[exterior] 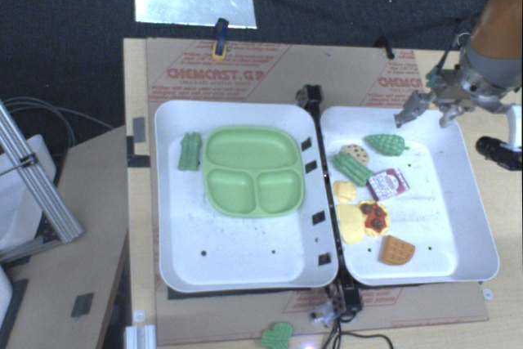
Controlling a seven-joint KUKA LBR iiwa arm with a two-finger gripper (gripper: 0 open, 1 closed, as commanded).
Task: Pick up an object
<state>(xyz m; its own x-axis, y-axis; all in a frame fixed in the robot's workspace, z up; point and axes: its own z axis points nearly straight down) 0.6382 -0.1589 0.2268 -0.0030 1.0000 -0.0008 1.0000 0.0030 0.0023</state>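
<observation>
Camera view: hand (426, 114) fingers spread apart, hovering just up-right of the green leaf toy (386, 145).

A pale green divided plastic tray (250, 172) sits in a white bin (176, 257); the purple-and-white carton (388, 183) carries print, and the tan cookie (354, 152) has dark spots.

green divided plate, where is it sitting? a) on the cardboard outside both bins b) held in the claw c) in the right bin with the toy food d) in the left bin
d: the green divided plate lies flat in the left bin, with a small green piece beside it, while the toy food is gathered in the right bin and the claw hangs above that bin's far edge.
</observation>
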